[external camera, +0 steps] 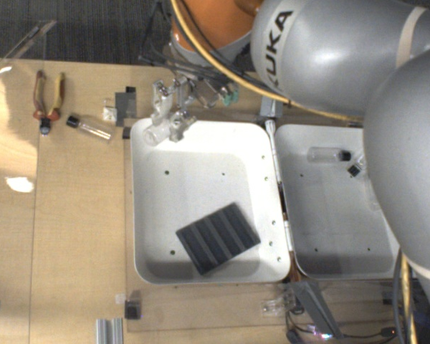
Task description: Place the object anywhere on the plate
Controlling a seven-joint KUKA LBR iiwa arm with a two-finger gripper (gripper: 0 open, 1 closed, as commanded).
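On the bench's left lie one pair of pliers (48, 95) and one vial (89, 127). Gripper (168, 120) hangs over left bin's (201, 181) far corner, grip state undeterminable. One ribbed dark plate (218, 238) lies inside. Right bin (330, 217) holds one clear object (328, 155), possibly a tube.

Black ribbed plate (218, 238), white bins (201, 149)
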